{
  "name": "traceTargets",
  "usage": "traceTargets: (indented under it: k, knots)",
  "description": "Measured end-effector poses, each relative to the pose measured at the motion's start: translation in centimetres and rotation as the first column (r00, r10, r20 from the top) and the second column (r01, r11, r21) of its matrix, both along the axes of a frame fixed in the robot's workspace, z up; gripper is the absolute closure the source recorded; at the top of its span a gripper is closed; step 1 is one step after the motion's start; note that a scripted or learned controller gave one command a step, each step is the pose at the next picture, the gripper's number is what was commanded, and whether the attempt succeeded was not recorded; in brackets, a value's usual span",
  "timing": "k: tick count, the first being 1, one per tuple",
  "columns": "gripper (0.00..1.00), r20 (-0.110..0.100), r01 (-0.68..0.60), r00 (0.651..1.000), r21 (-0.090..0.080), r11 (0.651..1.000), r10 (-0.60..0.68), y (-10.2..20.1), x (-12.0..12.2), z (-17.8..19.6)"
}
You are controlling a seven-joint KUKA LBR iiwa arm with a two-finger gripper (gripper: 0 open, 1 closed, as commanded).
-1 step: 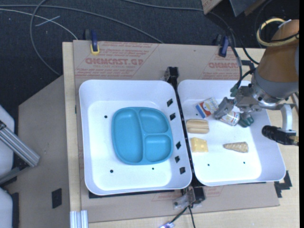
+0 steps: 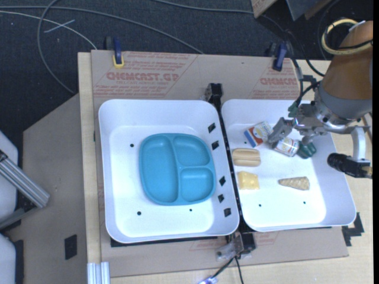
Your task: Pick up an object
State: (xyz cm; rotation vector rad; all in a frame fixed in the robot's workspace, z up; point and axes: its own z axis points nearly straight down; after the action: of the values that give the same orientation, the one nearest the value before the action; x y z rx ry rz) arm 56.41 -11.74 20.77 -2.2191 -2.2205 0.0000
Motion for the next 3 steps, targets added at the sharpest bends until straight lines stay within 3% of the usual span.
traceTargets:
  k: [2,3]
  knots:
    - [0.00,-0.002,0.002,1.000,0.000,1.000,-0.002,-0.9,-0.1,-11.7]
    - [0.00,-0.002,0.001,1.000,0.001,1.000,-0.001,-0.8,-0.1,-12.3]
